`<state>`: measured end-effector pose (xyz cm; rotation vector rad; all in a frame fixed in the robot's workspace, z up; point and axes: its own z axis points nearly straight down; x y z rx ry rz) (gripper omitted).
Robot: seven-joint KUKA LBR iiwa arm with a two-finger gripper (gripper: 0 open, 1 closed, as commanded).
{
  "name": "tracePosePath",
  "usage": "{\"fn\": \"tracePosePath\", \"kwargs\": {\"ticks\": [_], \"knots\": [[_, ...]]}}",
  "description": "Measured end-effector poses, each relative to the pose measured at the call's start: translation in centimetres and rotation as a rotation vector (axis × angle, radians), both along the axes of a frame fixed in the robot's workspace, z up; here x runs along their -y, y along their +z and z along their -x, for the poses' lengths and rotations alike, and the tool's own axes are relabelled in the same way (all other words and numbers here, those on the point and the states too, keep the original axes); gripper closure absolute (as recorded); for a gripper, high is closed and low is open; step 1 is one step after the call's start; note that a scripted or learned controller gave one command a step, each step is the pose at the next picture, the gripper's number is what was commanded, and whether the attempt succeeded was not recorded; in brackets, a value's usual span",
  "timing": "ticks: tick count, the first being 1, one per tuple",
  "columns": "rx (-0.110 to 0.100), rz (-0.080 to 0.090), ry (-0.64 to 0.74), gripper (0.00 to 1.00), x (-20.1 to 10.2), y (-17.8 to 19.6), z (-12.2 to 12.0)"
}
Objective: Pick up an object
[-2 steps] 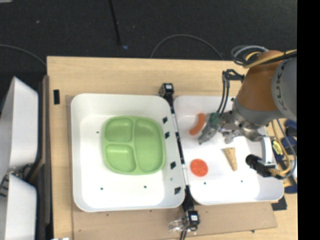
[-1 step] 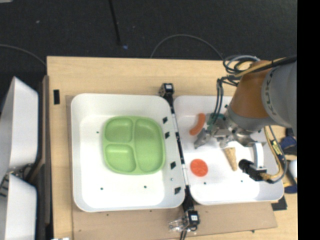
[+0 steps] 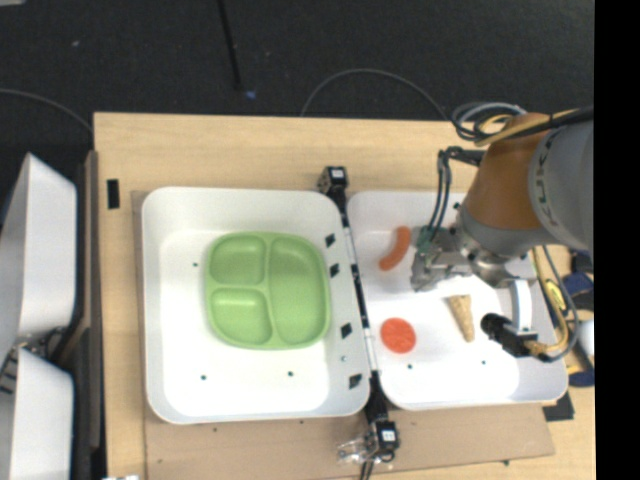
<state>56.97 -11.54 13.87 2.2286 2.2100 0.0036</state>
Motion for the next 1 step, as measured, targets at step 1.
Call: {"fn": "tracePosePath", "kwargs": {"ticks": [1], "knots": [[0.001,0.001,0.001,1.0,0.25,4.35,0.09]]}}
